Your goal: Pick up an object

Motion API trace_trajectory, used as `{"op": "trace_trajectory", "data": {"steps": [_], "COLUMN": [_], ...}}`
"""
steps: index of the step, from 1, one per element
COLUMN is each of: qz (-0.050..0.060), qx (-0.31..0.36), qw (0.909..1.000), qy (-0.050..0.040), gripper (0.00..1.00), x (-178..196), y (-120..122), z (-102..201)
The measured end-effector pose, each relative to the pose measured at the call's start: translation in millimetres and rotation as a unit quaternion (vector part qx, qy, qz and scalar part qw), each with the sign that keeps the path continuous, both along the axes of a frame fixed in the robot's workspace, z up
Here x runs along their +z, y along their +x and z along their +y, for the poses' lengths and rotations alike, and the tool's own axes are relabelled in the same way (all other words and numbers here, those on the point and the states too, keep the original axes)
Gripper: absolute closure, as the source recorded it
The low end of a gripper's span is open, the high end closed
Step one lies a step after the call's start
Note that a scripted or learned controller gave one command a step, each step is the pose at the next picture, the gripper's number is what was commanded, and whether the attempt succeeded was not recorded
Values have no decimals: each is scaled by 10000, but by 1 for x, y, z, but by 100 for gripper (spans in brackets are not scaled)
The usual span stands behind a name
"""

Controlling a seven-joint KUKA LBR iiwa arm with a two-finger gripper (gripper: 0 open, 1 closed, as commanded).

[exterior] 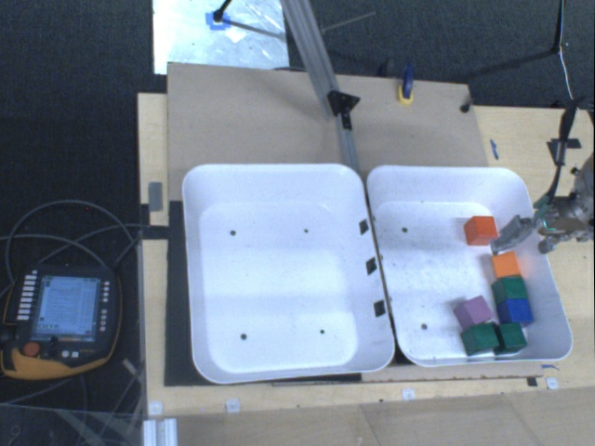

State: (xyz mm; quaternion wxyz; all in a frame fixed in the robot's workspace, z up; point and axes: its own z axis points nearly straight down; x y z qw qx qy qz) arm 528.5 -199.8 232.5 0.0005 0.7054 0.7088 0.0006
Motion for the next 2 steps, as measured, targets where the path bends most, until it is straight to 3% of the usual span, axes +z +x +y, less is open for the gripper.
{"op": "trace_trajectory", "data": {"steps": [1,2], "qz": [-3,30], "qx": [-4,-15], "qw": [10000,10000], "qy": [0,8], "gripper": [0,0], "x": [0,-62], "y": [0,-4], "z": [0,2]}}
